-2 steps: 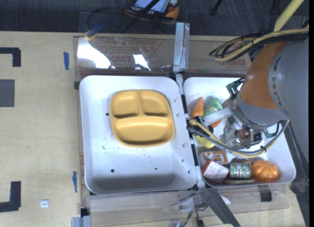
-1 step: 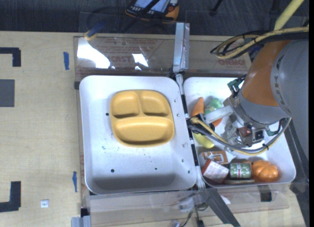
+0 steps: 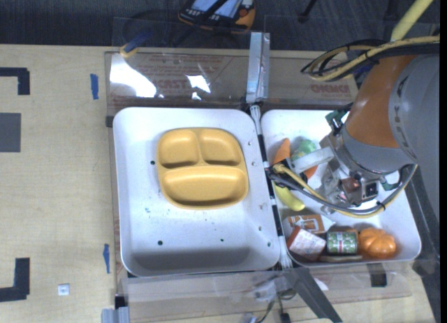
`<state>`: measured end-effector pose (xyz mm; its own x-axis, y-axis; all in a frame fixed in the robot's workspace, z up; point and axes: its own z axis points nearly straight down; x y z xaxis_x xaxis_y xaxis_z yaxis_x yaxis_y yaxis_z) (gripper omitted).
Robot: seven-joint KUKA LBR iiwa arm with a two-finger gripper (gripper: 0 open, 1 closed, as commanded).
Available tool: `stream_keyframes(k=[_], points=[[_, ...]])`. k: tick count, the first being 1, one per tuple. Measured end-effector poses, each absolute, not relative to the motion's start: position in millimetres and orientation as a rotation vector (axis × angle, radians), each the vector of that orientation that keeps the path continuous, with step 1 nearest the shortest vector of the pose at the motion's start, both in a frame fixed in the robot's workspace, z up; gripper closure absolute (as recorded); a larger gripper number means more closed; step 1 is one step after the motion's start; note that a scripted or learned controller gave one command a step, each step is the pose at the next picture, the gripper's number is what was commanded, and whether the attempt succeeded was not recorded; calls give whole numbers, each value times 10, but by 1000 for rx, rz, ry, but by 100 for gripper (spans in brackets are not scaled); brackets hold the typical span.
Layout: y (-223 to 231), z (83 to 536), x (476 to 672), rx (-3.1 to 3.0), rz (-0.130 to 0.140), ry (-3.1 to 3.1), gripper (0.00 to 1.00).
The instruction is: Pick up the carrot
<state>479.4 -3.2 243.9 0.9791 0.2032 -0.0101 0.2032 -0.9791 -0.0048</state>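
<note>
carrot [image 3: 281, 151], upper left of right bin [image 3: 412, 234] | likely light, stiff, smooth toy; grasp mid-body across width | gripper [image 3: 328, 175] state: cannot tell

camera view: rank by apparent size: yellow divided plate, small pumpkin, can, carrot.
Largest to smallest:
1. yellow divided plate, far the largest
2. small pumpkin and can, about alike, so I won't rank them
3. carrot, though the arm's cabling covers part of it, so its rank is unsure
</note>
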Motion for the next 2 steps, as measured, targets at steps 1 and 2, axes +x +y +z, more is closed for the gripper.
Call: stream_keyframes(k=[1, 2], points=[[-27, 2531, 4799, -3121, 19, -326, 100], [-25, 2621, 4803, -3121, 21, -328, 100]])
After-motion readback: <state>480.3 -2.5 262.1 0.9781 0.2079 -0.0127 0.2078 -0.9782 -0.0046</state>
